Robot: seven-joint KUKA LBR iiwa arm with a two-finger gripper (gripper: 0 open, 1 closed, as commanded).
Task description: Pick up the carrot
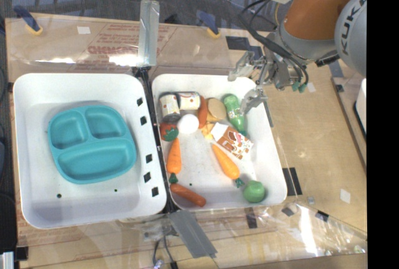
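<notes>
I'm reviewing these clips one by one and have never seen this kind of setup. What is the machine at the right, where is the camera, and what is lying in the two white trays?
One fixed camera looks down at a slant. The grey robot arm with an orange band reaches in from the right; its two-finger gripper hangs over the right shallow white bin's upper corner, holding nothing visible. That bin contains toy food: two orange carrots, a green ball, a white egg, a small printed box and a red sausage. The left white bin holds a teal divided plate.
</notes>
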